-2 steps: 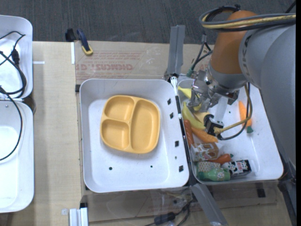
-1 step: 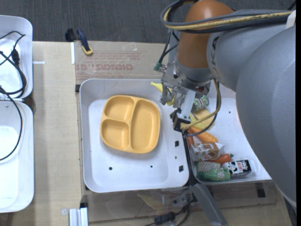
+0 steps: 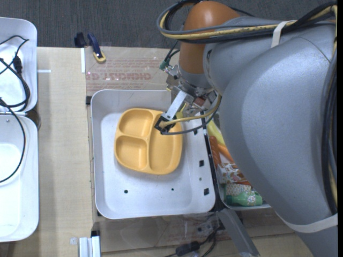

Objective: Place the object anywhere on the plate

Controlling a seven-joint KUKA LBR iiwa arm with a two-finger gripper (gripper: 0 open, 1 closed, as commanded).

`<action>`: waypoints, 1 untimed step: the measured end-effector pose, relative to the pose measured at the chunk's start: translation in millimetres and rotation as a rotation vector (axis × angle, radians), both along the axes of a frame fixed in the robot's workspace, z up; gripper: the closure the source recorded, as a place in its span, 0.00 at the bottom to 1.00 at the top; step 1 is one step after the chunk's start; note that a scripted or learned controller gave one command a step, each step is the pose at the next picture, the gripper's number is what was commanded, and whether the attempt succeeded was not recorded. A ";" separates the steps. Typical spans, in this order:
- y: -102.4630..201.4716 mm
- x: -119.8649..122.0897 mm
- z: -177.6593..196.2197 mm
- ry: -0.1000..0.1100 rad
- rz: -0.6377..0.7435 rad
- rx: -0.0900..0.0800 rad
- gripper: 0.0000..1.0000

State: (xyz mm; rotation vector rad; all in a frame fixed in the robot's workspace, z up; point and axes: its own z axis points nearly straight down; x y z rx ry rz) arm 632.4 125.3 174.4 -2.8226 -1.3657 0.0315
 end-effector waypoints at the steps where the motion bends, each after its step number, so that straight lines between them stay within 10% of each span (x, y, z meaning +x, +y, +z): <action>1: -30.6 -38.5 16.2 -0.016 -0.026 0.001 1.00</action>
